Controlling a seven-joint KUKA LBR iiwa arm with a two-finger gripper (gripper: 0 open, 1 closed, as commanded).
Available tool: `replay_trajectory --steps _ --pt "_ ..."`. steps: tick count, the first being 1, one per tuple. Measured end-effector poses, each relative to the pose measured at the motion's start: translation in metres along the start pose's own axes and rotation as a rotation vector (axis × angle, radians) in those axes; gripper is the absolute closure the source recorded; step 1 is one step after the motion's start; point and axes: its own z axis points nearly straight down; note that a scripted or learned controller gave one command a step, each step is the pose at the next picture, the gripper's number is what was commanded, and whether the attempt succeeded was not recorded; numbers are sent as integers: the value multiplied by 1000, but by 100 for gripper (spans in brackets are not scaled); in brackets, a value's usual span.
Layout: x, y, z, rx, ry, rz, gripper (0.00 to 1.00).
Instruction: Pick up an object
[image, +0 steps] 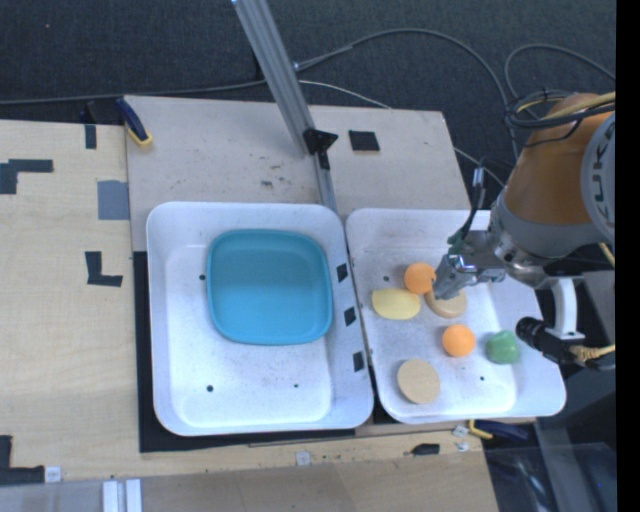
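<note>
Claw (449, 288) low over pale tan disc (447, 305), beside orange ball (419, 277).

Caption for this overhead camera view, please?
Gripper low over a tan disc in the right bin, among orange, yellow and green pieces; blue plate in the left bin.

Two white bins (165, 300), one blue plate (268, 287), two orange balls (458, 341), two tan discs (418, 381), one yellow piece (396, 304), one green piece (502, 347)

The only lettering I can make out is on my own arm (575, 170), where large grey letters sit at the right edge of the view beside my orange band, cut off and blurred, possibly the start of "KUKA", and nothing else here is legible.
</note>
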Motion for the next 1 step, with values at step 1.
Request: replay_trajectory --steps 1 --pt "50 -6 11 2 0 1 100"
